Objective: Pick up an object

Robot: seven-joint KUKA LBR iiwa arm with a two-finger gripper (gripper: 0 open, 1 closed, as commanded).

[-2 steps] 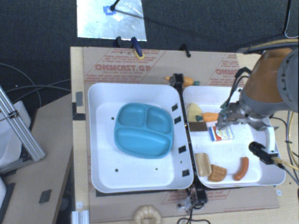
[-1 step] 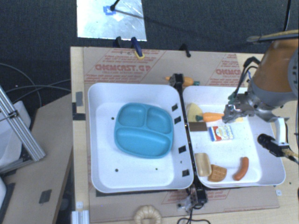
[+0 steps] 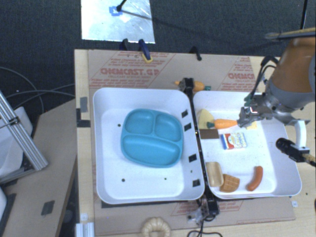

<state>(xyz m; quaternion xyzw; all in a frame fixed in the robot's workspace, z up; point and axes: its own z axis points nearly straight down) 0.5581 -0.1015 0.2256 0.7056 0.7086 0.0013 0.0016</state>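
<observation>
A braided bread ring (image 3: 157, 227) lies on the bench edge, outside both bins. In the right bin (image 3: 286, 179), the gripper (image 3: 245, 118) sits low at the toy carrot's (image 3: 226, 124) tip, presumably targeting it; jaw state cannot be told.

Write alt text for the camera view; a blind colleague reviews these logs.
The gripper hangs over the right bin, by a toy carrot, above a small carton, sausage, waffle and bread. The left bin holds a blue divided plate.
</observation>
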